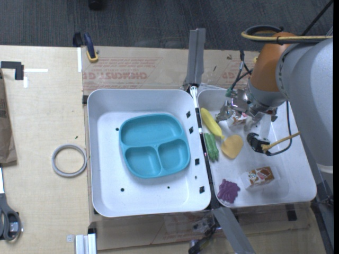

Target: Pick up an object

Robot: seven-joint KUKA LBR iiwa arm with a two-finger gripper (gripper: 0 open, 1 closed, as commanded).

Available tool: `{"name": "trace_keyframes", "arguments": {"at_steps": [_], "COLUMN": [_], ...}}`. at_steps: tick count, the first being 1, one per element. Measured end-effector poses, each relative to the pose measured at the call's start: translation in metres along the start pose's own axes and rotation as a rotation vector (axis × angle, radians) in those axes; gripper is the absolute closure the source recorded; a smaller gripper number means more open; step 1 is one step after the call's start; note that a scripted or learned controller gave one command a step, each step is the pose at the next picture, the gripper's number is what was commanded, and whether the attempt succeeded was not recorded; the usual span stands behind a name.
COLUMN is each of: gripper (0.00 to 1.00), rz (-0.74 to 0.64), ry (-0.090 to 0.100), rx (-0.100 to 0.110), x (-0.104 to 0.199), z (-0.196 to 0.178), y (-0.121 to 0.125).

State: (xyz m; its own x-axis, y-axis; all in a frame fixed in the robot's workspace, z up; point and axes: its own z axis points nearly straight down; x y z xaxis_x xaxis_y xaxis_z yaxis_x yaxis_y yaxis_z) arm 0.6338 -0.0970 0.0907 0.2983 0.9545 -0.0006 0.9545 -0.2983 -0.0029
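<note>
Arm (302, 73) comes in from the right, grey w/ orange band above the wrist, and reaches down into the back part of the right bin (296, 194). Gripper (241, 115) sits low near the bin's rear-left corner; its metal parts blur together w/ something small and white/reddish under it, poss. a packet, too cluttered to be sure. Can't tell if jaws are spread or pressed together, and nothing is clearly seen between them.

Things in the right bin:
- banana (210, 122), yellow, lying at a slant along the left wall, just left of the gripper.
- green vegetable (212, 147), right below the banana, touching or nearly touching its lower end.
- tan rounded piece (232, 146), just right of the green one, below the gripper.
- black cable loop w/ yellow hose (265, 143) hanging off the arm, right of the tan piece.
- small carton (259, 176), white w/ brown/red print, lying toward the front.
- purple grapes (228, 190) at front-left, near the carton.

Left bin (100, 157) holds a blue divided tray (154, 145), three sections, roughly centred.

On the bench left of the bins: a grey tape ring (69, 160), well apart from the bins, and scissors (9, 221) at the far left edge.
</note>
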Motion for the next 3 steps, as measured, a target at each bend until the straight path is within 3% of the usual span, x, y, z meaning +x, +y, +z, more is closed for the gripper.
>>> {"name": "trace_keyframes", "arguments": {"at_steps": [1, 2, 3], "gripper": [0.00, 0.00, 0.00], "rz": [-0.178, -0.213, -0.207], "ry": [-0.001, 0.000, 0.000], "rx": [-0.002, 0.002, 0.002], "x": [0.041, -0.018, -0.019], "z": [-0.101, -0.027, 0.001], "y": [0.010, -0.064, -0.066]}}
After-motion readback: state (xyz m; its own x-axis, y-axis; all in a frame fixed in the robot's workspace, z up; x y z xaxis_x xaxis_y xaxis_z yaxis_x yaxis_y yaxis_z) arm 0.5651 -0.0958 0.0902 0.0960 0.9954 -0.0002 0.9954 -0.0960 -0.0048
